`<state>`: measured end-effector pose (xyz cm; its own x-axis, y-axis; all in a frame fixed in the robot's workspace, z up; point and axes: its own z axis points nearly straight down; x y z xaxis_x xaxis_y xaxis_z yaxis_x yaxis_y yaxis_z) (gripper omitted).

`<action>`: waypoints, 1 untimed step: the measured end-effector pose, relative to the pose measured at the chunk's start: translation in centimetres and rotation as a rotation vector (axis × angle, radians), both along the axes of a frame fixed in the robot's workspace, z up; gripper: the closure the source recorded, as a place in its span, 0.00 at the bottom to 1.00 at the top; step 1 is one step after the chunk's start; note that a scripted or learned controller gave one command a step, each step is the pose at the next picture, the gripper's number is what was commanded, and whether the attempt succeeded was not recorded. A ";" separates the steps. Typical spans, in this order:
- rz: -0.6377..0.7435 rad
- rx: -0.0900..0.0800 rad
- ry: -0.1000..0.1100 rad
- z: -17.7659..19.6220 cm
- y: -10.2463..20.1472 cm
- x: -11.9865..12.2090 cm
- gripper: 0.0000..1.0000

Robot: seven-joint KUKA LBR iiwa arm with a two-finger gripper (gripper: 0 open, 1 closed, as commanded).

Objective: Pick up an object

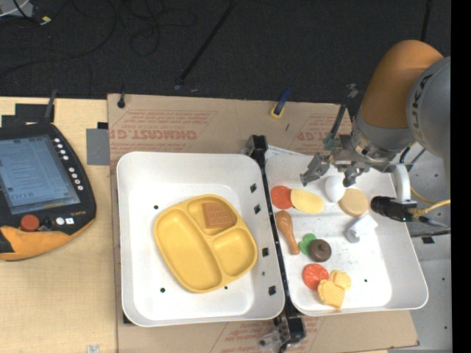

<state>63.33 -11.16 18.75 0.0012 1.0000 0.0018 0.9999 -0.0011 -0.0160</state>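
The end effector (pixel 335 169) hangs in the upper part of the right bin (pixel 401 289), right of the middle of the frame. Its two fingers are spread apart and hold nothing. A small white egg-shaped thing (pixel 334 189) sits just under the fingers, maybe touching one, but that spot is hard to see.

The toy food all lies in the right bin. There is a yellow oval piece (pixel 307 201), a red round piece (pixel 281 195), a tan round piece (pixel 354 202), a drumstick (pixel 286 231), a brown donut (pixel 319 250) and a red tomato (pixel 315 274). The left bin (pixel 140 197) holds a yellow tray (pixel 180 252) with a brown square (pixel 216 215) in it.

No thing is picked up yet. The arm looks ready above the white piece. It must go down, squeeze shut and lift.
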 end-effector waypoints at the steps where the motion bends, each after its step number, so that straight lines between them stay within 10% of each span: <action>1: 0.002 -0.002 -0.015 0.9 0.0 0.3 0.00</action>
<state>63.64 -11.17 19.68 -0.0007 1.0000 0.0002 1.0000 0.0007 -0.0007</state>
